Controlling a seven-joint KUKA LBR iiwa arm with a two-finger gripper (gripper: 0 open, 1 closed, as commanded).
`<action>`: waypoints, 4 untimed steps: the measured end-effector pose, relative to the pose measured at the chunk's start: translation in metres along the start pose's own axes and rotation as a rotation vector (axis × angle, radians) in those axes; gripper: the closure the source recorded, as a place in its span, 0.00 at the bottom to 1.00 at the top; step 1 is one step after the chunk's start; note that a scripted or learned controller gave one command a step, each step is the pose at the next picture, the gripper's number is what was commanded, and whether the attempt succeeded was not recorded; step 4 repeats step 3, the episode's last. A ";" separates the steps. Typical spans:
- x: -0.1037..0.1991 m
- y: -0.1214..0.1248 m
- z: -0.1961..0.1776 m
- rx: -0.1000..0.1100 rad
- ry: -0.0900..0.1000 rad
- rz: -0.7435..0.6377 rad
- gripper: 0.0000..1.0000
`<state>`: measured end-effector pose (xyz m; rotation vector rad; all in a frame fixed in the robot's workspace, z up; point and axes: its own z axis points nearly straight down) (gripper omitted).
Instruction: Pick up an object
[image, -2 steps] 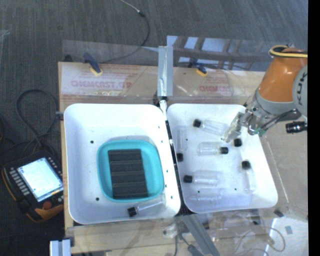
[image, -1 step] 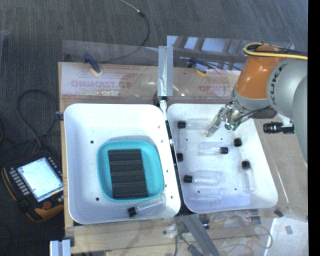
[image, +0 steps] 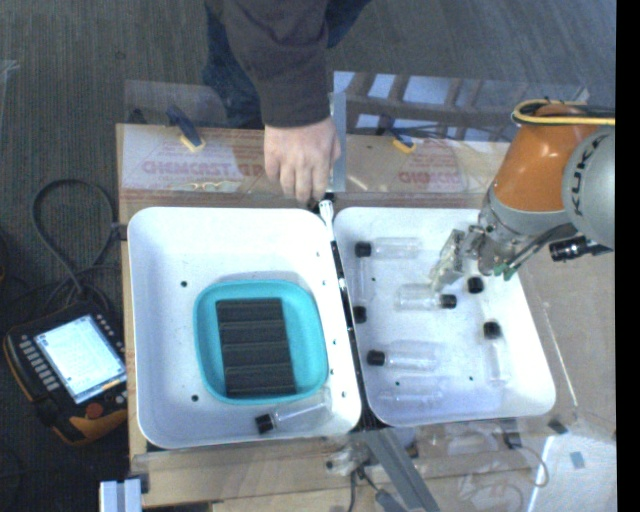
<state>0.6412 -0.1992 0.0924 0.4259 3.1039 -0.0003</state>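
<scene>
Grey gripper (image: 447, 262) — perhaps touching clear vial (image: 422, 297)

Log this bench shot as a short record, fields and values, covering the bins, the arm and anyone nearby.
left bin: teal tray with dark ridged insert; one clear vial at the near edge
right bin: several clear vials with black caps, scattered
arm: reaches over the right bin's far right corner
end effector: low over the vials; nothing seen held
person's hand: resting at the far edge, between the bins
</scene>
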 end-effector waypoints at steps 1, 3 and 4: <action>-0.021 -0.018 0.001 0.000 -0.004 -0.059 1.00; -0.005 0.054 0.001 0.000 0.012 0.289 0.00; -0.005 0.054 0.001 0.000 0.012 0.289 0.00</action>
